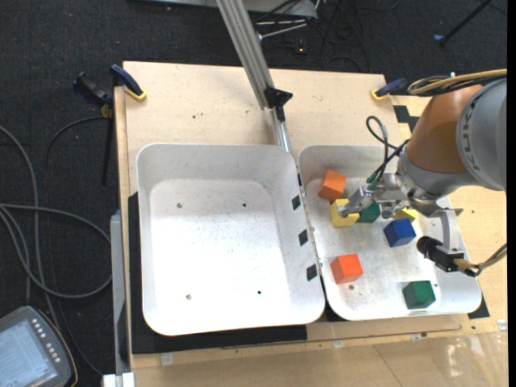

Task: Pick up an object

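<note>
Fingers (360, 208) sit low among yellow block (345, 214) and dark green block (370, 213); spread cannot be told.

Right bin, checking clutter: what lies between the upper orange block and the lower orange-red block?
Camera view: yellow block near the line; otherwise bare white bin floor.

No text, label, brand, number or sign can be read anywhere here.
</note>
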`<state>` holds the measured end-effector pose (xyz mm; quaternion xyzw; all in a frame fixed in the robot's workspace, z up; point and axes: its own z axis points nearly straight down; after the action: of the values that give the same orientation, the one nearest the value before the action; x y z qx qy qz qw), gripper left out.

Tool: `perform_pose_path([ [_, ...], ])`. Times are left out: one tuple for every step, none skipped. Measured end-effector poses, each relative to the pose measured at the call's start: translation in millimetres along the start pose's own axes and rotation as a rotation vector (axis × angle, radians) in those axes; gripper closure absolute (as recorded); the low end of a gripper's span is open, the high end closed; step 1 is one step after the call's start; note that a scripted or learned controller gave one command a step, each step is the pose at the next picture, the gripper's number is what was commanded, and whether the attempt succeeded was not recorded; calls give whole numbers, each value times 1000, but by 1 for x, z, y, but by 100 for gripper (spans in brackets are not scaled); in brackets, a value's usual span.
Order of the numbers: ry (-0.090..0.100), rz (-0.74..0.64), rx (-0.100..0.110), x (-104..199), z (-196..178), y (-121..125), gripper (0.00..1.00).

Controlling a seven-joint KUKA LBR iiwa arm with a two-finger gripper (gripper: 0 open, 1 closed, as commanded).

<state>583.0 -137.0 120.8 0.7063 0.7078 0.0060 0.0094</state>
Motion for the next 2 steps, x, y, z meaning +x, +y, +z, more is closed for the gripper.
perform_pose_path([
  [2, 3, -2, 0, -9, 1, 100],
  [3, 0, 15, -4, -71, -1, 100],
])
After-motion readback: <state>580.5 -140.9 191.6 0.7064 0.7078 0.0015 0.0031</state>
